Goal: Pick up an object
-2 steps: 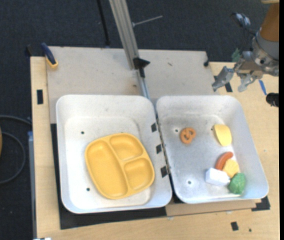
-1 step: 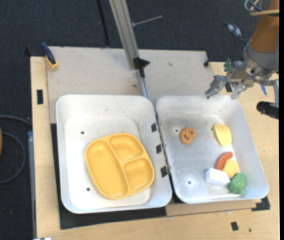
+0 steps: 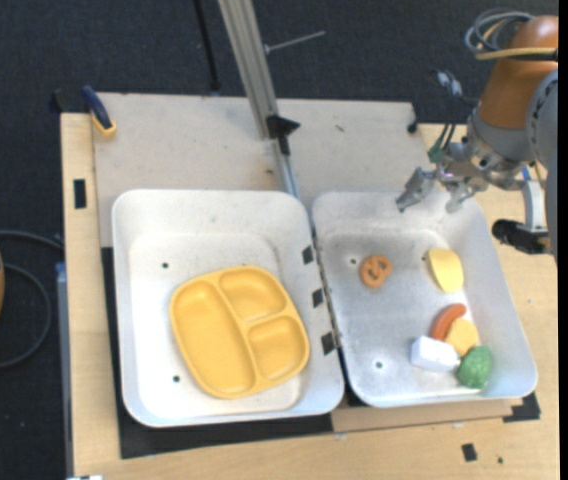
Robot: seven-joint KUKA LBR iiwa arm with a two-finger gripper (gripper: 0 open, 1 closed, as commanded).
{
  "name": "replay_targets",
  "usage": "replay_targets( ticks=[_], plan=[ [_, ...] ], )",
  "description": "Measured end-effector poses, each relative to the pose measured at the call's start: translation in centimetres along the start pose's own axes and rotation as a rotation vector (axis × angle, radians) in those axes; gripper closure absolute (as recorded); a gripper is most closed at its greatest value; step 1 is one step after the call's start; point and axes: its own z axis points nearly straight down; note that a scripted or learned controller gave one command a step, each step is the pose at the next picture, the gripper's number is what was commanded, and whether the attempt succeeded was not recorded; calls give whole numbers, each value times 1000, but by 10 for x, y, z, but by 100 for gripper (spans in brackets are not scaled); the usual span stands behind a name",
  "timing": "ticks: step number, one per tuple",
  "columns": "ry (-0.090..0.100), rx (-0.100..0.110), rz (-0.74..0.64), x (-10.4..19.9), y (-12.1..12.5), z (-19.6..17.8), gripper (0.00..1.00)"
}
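Note:
My gripper [image 3: 432,192] hangs over the far edge of the right bin [image 3: 384,373], its two fingers spread open with nothing between them. Below it in that bin lie an orange pretzel-shaped piece [image 3: 374,270], a yellow piece [image 3: 445,268], a red piece [image 3: 448,318], a small yellow-orange piece [image 3: 462,336], a white block [image 3: 431,353] and a green broccoli-like piece [image 3: 475,368]. The pretzel lies nearest the bin's middle; the others cluster along the right side.
The left bin [image 3: 144,218] holds a yellow divided tray [image 3: 239,330]. A slanted aluminium post [image 3: 254,63] rises behind the bins. Black clips sit on the divide between the bins. A blue-and-yellow tool [image 3: 98,111] lies at the bench's far left corner.

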Motion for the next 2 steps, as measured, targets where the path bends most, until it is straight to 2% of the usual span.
replay_targets(
  ticks=[1,2],
  plan=[
    [0,0,1,8,4,50,0],
    [-5,-8,-1,6,5,34,100]
  ],
)
